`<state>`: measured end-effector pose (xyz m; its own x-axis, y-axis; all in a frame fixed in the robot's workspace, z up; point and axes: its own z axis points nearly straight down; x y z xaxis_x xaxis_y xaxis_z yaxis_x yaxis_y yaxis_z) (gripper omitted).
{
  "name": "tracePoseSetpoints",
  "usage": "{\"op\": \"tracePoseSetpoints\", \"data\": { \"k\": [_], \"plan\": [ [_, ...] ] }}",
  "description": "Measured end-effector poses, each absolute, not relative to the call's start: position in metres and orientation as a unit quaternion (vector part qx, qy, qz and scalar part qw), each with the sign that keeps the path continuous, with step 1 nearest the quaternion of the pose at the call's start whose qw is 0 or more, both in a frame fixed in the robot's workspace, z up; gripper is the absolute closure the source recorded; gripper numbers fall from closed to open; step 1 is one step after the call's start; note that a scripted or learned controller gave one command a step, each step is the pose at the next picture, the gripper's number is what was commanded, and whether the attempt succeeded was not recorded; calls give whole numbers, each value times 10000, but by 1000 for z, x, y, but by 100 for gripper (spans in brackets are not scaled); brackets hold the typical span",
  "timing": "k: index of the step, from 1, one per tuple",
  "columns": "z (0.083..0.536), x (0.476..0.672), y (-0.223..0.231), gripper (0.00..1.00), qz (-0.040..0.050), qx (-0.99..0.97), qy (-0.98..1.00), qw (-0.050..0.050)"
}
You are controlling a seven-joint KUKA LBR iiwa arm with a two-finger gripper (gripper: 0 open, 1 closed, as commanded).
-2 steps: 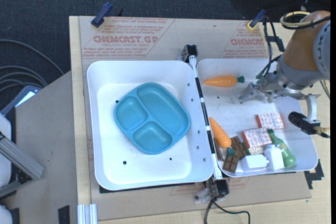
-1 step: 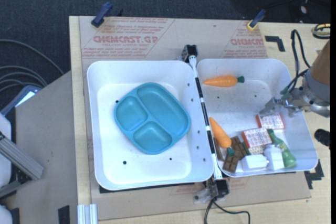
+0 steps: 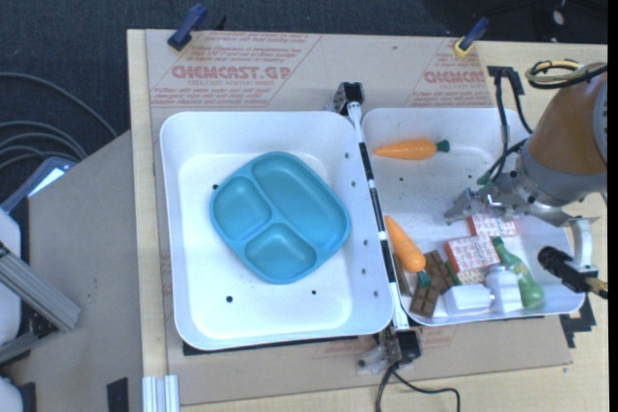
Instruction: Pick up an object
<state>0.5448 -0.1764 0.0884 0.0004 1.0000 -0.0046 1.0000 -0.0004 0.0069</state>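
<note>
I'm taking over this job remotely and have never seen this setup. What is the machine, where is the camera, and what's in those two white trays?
One camera looks down at a slant on a bench with two shallow white bins. The grey arm with an orange band reaches in from the right, its gripper low over the right bin. I cannot tell whether it holds anything. The left bin holds a blue divided plate. The right bin holds two toy carrots, a brown chocolate bar, a red-and-white packet and a green bottle.
</note>
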Motion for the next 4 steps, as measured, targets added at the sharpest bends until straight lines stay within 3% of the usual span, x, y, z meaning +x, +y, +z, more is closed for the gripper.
{"op": "tracePoseSetpoints", "data": {
  "k": [1,2,3,4],
  "plan": [
    [100,547,-177,100,23,7073,7068,64],
    [184,527,-177,100,0,7072,7070,3],
    [184,526,-177,0,0,7072,7070,1],
    [84,505,-127,0,0,7068,7074,-5]
  ]
}}
